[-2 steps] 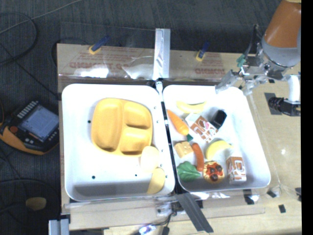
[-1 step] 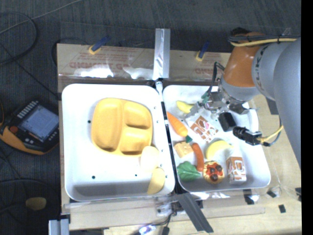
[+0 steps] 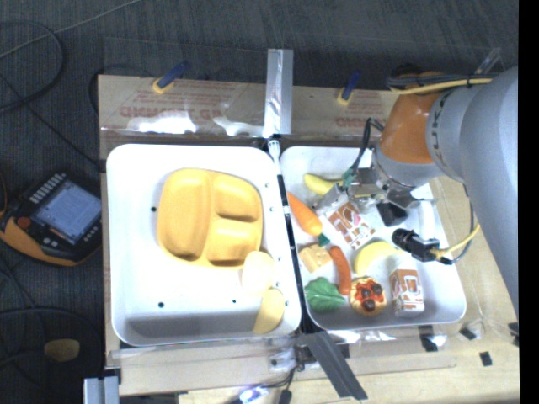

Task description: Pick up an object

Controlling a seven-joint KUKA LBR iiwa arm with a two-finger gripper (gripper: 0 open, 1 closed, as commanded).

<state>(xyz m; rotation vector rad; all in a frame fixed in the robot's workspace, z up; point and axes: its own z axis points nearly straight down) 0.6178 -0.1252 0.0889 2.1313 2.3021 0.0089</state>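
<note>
My gripper (image 3: 358, 194) hangs low over the back of the right bin (image 3: 450, 305), coming in from the right under the orange wrist band. It is just above a white carton with red print (image 3: 347, 224) and beside a yellow banana (image 3: 317, 183). Nothing shows between it and those items. Further forward in the same bin lie an orange carrot (image 3: 304, 215), a red sausage (image 3: 338, 266), a yellow lemon-like piece (image 3: 376, 256), a green leafy piece (image 3: 324, 294), a small pizza-like disc (image 3: 367, 295) and a second printed carton (image 3: 408, 290).
The left bin (image 3: 135, 310) holds a large yellow divided tray (image 3: 206, 215) and two pale rounded pieces (image 3: 263, 286) by its right wall. A divider ridge (image 3: 286, 234) separates the bins. A handheld controller (image 3: 52, 217) lies on the floor at left.
</note>
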